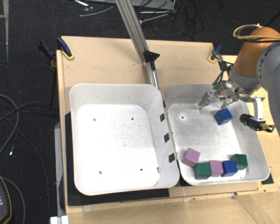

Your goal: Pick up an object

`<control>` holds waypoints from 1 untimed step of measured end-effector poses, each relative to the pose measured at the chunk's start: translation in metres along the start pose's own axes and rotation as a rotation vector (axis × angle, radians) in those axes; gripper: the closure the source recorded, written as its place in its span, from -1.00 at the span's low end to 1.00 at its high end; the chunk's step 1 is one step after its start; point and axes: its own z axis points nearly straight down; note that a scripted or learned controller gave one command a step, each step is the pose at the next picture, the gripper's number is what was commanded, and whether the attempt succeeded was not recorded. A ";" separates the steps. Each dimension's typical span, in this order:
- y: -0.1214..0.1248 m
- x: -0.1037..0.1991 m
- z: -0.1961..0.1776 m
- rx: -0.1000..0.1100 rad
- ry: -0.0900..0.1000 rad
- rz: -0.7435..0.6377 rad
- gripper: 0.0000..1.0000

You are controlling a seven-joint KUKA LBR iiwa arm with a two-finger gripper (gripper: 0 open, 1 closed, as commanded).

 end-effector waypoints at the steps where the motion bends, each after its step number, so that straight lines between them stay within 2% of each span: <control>1: -0.034 -0.007 0.000 0.002 0.001 0.004 -1.00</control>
